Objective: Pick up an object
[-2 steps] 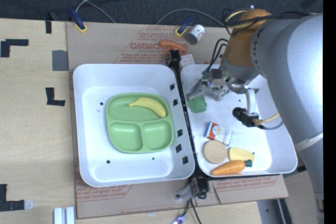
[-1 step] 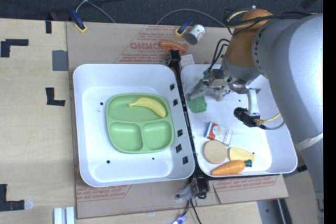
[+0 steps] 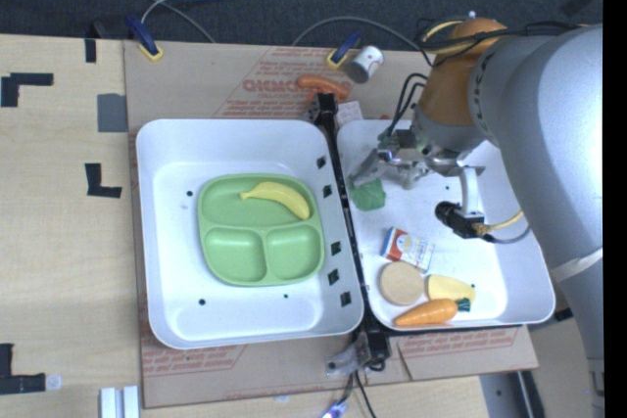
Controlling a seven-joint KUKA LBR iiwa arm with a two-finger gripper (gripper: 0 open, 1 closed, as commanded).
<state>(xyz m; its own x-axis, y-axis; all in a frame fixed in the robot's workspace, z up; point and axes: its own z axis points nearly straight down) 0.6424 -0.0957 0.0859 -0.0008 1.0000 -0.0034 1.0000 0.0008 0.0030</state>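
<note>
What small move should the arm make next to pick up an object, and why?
Probably a short descent onto the green object. The tool is in the right bin, just above that object near the bin's left wall, and nothing is seen between its fingers. The carrot and the other items lie farther away, toward the bin's near edge.

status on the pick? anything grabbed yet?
Done: the arm has reached into the right bin, and the gripper sits low by the green object near the divider.
In hand: nothing visibly lifted; the view doesn't settle whether the green object is gripped.
Left: secure a grasp and lift. The carrot, round cookie, small carton and yellow piece lie untouched; the banana rests on the green tray.
</note>
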